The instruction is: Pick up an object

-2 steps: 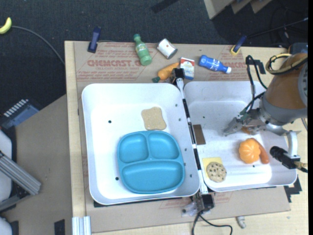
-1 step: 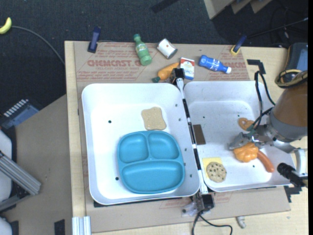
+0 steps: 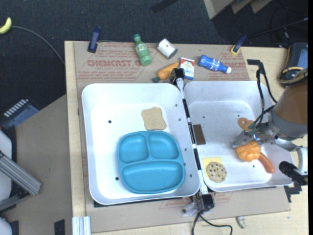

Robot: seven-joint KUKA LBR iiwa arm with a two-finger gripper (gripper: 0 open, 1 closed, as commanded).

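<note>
Room: dark carpeted floor behind the bench (image 3: 49, 146), a yellow-ended cable at far upper left, pale boards at upper right.
Surface: light wooden bench with a printed cardboard sheet (image 3: 117, 60) under two white bins side by side.
Landmark: black divider strip (image 3: 188, 131) where the two bins met, used below for all places.
Left bin (image 3: 98, 106): left of the divider, held a blue divided plate (image 3: 150, 161) and a slice of toast (image 3: 153, 118) just above the plate.
Right bin (image 3: 215, 97): right of the divider, held a cookie (image 3: 215, 171) on a yellow slice (image 3: 211, 161) close to the divider's lower end.
Behind the bins: above the divider's top end lay a green bottle (image 3: 143, 50), a white can (image 3: 167, 48), a small carton (image 3: 187, 67), a blue bottle (image 3: 215, 64) and an orange piece (image 3: 167, 71).
Task's thing: orange pepper-like toy (image 3: 248, 151), well right of the divider in the right bin, with a carrot-like piece (image 3: 266, 163) touching its lower right.
Arm: grey with orange band (image 3: 293, 102), reached in from the right, far from the divider.
Gripper (image 3: 250, 137): low over the toy, just above it; open or closed state too blurred to tell.
Done: approach to the toy, judged from the low position.
Left: sure grasp and lift; toy lay on the bin floor, not raised.
Risk: carrot-like piece beside the toy probably in the way.
</note>
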